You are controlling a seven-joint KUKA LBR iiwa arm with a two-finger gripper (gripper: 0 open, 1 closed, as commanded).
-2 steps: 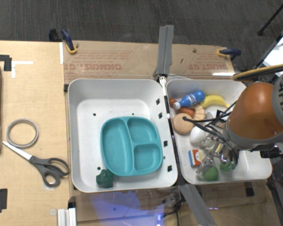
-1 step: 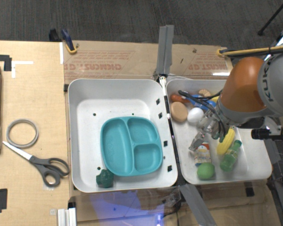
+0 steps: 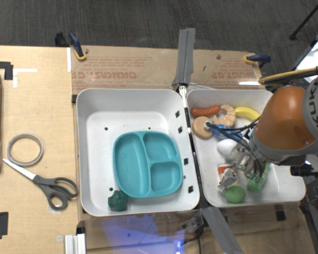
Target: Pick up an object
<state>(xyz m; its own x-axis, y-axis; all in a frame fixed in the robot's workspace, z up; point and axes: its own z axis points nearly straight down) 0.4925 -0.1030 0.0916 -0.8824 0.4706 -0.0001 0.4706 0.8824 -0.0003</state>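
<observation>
Starting at the left of the bench (image 3: 37,89), a tape roll (image 3: 25,149) and scissors (image 3: 45,184) are seen lying well apart from the bins, and neither bears on the task. In the left bin (image 3: 90,120) a teal divided tray (image 3: 147,164) lies flat, with a small dark green lump (image 3: 117,200) just beside its near left corner. The right bin (image 3: 286,192) holds the crowd of likely targets: a red chilli-like piece (image 3: 205,110), a tan round piece (image 3: 201,127), a shrimp-like toy (image 3: 226,115) and a banana (image 3: 247,112) along the far side, a white egg-like object (image 3: 227,147) in the middle, and a green ball (image 3: 234,194) near the front wall. The arm (image 3: 286,120) is lowered over this bin, and the pincer (image 3: 238,168) is placed low among the pieces, between the egg-like object and the green ball, next to a small red-and-white item (image 3: 225,169). Whether its fingers are spread or pressed together cannot be told, since the metal parts are tangled with the clutter, and nothing can be seen pinched. The step in hand is judged to be the reach or grasp attempt within the right bin. For the next move, a firm closure on one single piece is called for, followed by a straight lift clear of its neighbours.
</observation>
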